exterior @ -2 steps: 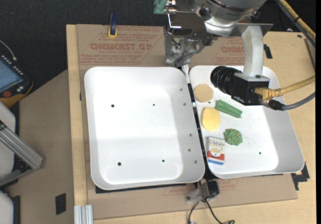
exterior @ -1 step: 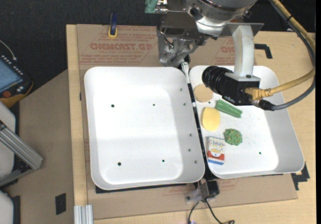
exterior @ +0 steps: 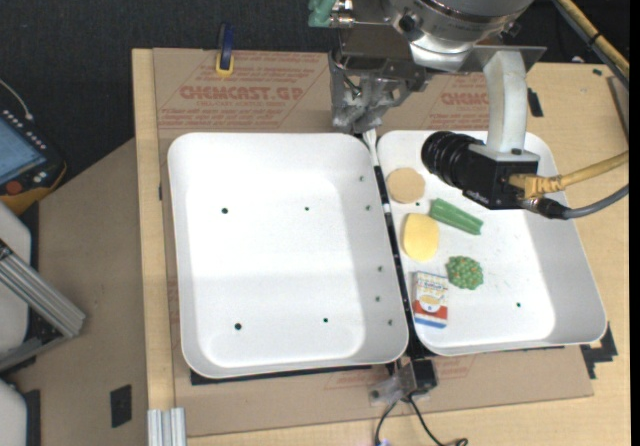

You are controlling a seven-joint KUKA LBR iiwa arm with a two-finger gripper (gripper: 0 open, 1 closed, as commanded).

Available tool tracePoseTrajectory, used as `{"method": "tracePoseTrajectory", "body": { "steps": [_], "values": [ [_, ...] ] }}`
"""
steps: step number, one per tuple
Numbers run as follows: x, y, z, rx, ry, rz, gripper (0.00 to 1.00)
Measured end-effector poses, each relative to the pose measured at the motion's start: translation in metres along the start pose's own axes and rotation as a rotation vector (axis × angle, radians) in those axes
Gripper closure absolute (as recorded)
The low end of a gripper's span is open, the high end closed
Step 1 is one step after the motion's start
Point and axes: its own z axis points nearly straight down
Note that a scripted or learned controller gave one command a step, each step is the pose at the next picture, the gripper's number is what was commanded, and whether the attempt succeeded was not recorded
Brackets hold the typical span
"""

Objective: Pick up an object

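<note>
The candidate objects are grouped in the right bin (exterior: 560,314), all close to the divider (exterior: 385,234) where the two bins meet. A tan round disc (exterior: 405,184) lies nearest the far end of the divider; a green elongated piece (exterior: 457,216) lies just to its right and nearer the camera; a yellow oval object (exterior: 421,237) lies just beside the divider; a green bumpy object (exterior: 464,272) is set further from the divider; a red, white and blue carton (exterior: 431,296) lies nearest the front, beside the divider. The left bin (exterior: 200,264) adjoins the divider on the other side. The gripper (exterior: 362,109) is positioned above the far end of the divider, over the bin rims, with nothing seen between its fingers; whether it is released or clenched cannot be told. Failure is judged likely if descent is made from this position, since the fingers would meet the rims or the divider. Because the objects lie near or touching one another, two may be contacted at once, and the smooth oval may slip or be pushed against the wall. A black camera body (exterior: 470,169) on the arm partly overhangs the far part of the right bin.
</note>
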Motion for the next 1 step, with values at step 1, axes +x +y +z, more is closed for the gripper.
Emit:
{"method": "tracePoseTrajectory", "body": {
  "steps": [1],
  "values": [
    [0.0132, 0.0002, 0.0003, -0.003, 0.001, -0.003, 1.0]
  ]
}}
